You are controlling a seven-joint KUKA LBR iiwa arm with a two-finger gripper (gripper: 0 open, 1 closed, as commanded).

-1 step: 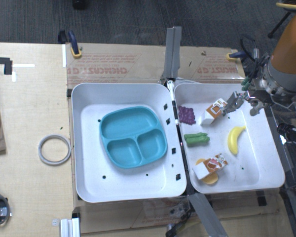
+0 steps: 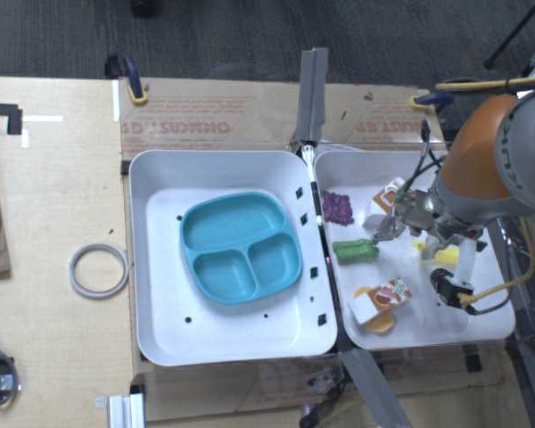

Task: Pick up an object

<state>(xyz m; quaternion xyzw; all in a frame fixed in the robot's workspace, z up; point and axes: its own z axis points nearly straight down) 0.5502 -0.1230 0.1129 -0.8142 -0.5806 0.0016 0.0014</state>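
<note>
The arm sits low over the right bin (image 2: 481, 328) in the approach step, its gripper (image 2: 388, 228) just above the green pickle-like object (image 2: 355, 250) lying near the divider, grip state impossible to tell, so next it likely must settle over that piece and close.

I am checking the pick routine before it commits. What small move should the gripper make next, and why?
Probably a short drop toward the green object. The gripper hangs in the right bin just up and right of it, with nothing visible between its fingers, and that object lies apart from the purple grapes.
</note>
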